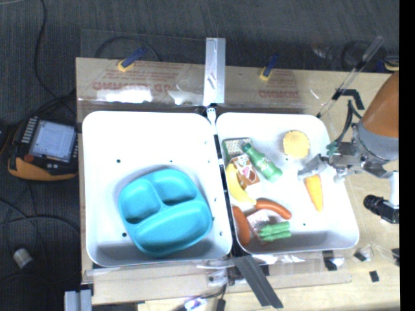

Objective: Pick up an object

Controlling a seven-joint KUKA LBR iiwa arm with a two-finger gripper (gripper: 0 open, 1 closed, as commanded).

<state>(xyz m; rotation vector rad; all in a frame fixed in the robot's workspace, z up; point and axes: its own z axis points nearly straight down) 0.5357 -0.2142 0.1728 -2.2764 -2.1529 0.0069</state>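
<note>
Orange carrot-shaped toy (314, 192) lies in the right white bin (337, 235), near its right wall, and I judge it the likeliest pick. Its long axis runs toward and away from me, tapering to the near end. My gripper (316, 165) hangs just above its far, blunt end, nearly touching. Whether that hand is spread or pressed together I cannot tell. The toy looks smooth, plain and slim.
</note>
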